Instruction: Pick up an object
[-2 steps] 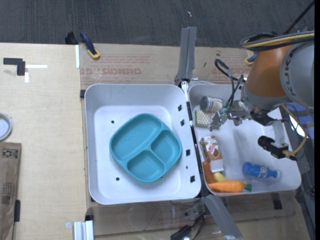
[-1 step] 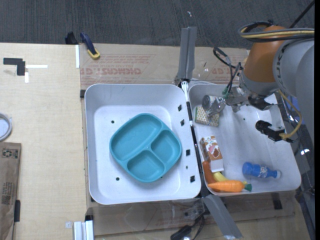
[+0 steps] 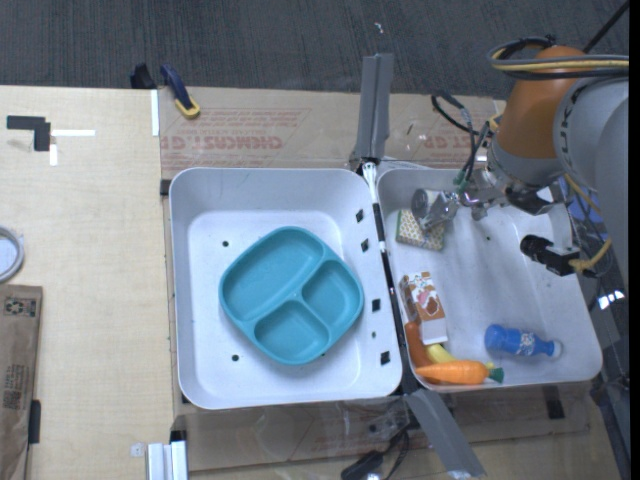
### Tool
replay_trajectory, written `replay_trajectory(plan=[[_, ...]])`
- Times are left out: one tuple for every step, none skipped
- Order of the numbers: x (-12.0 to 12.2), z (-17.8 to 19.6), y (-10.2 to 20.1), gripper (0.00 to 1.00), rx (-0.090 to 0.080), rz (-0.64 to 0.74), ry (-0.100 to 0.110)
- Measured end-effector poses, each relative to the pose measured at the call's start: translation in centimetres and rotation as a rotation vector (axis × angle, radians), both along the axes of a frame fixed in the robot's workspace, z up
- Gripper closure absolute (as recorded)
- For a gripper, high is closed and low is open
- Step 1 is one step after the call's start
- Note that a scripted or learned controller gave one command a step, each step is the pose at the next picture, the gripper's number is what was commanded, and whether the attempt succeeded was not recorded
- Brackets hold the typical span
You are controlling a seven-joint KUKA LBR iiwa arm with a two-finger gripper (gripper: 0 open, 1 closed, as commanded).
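Underneath, pale wooden bench; dark carpet beyond.

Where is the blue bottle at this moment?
The blue bottle lies in the right bin, near its front right corner, just right of the orange carrot.

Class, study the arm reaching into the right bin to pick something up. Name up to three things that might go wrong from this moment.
1. The gripper sits by the small speckled square sponge near the white right bin's wall, so it may strike the wall.
2. The orange plastic carrot and yellow piece lie crowded in a corner, hard to reach.
3. The blue plastic bottle lies sideways and may roll.
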State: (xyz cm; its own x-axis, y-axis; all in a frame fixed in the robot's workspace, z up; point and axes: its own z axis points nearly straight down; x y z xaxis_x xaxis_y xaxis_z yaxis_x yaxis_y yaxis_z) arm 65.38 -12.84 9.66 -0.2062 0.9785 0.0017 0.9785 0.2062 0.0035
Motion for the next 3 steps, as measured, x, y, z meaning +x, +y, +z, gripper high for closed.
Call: replay_trajectory(plan=[[-0.4,0.1,-1.4,0.0,-0.004,0.072,-0.008],[0.5,0.0,-1.3,0.0,-0.004,0.087,0.004],[0.8,0.1,-2.2,0.0,-0.005,0.224,-0.007]])
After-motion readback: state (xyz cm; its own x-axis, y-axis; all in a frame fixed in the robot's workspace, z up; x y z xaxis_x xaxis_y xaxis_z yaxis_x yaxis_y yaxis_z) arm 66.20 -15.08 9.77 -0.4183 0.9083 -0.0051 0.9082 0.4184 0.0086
